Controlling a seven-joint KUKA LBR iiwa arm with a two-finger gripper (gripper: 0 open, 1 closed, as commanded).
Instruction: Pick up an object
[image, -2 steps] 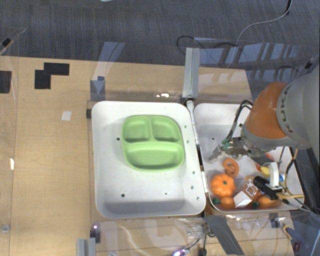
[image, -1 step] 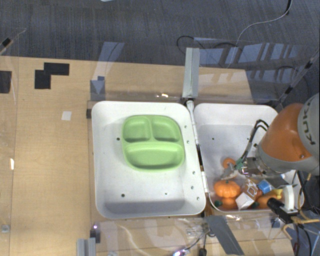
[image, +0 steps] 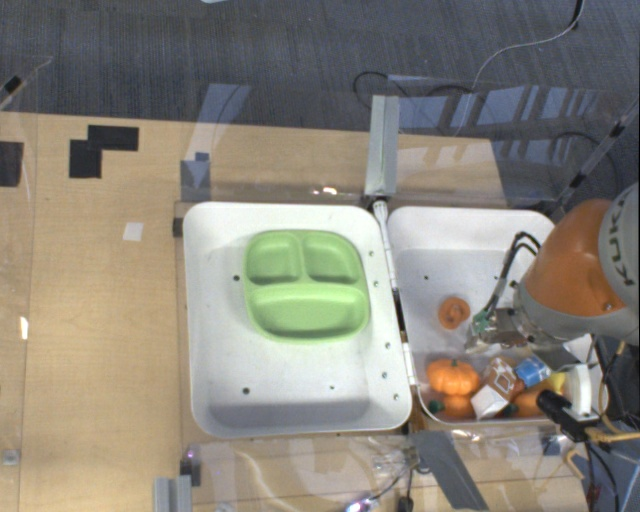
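Note:
In the right bin (image: 450, 240), several small objects crowd the near edge. A small orange pumpkin (image: 452, 376) sits at the near left. A brown and white carton (image: 496, 382) is beside it, then a blue block (image: 531, 372) and a yellow piece (image: 561, 382). A round orange disc (image: 453, 312) lies alone, a little farther back. My gripper (image: 489, 332) hangs low over the bin, just right of the disc and behind the carton. The grey wrist hides its tips, and I see nothing held in it.
The left bin (image: 215, 300) holds a green divided plate (image: 303, 283). A raised rim (image: 392, 290) separates the two bins. The arm with its orange band (image: 573, 272) covers the right side of the right bin. Cables (image: 610, 440) hang at the near right.

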